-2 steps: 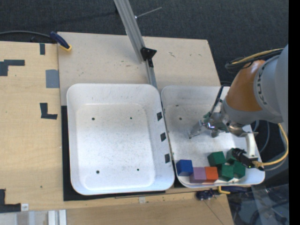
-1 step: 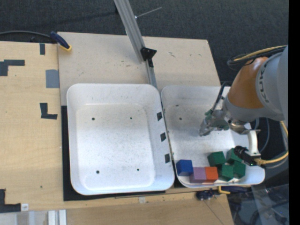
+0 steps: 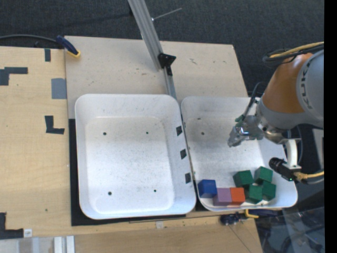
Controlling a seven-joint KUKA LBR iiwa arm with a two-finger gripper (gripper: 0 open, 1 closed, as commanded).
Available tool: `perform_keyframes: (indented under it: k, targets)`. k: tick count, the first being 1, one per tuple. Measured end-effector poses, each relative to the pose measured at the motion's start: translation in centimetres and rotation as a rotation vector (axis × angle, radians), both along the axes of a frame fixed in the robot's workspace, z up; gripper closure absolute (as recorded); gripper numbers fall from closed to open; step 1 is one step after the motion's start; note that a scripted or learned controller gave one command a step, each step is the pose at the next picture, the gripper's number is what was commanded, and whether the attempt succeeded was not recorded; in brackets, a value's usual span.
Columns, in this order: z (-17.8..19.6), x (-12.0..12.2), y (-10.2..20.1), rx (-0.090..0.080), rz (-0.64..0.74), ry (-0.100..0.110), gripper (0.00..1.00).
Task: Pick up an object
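A robotics lab: a plywood worktop marked with tape, two white bins (side by side), an aluminium mast, dark carpet.

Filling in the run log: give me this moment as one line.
gripper: over right bin, holding nothing seen | blocks: clustered at near edge | left bin: bare floor

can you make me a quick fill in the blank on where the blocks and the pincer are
1. All the blocks lie in the ____ bin as the camera sees it.
2. The blue block lies right beside the ____ block.
3. The orange block sits between the purple block and the ____ blocks.
4. The pincer hangs over the bin's bare middle, ____ from the blocks.

Missing words: right; purple; green; apart
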State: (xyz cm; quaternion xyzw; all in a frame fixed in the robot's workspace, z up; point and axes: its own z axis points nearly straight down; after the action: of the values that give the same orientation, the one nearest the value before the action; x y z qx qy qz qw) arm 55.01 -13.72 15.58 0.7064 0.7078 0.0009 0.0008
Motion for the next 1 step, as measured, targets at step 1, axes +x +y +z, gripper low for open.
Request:
perform_keyframes:
  k: [1]
  targets:
    - [6.14, -0.33, -0.43, -0.002, -0.001, -0.003, 1.0]
